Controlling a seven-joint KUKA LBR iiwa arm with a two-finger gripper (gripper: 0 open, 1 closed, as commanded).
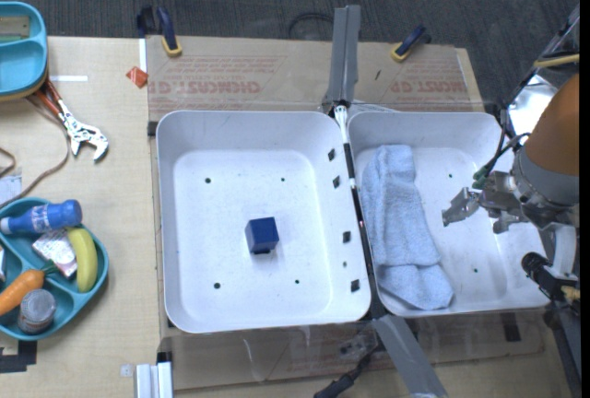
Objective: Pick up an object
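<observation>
Towel (400,226) (one, pale blue, crumpled) lies along the right bin's (461,131) left side, near the gripper (466,205), its fingers' spread impossible to tell; one blue cube (262,234) sits apart in the left bin (184,203).

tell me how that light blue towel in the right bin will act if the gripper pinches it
The towel lies rumpled with soft folds, so it is probably floppy and will drape and trail rather than lift as one piece. It looks light. It spans much of the right bin, so a pinch at one end may drag the rest along.
</observation>
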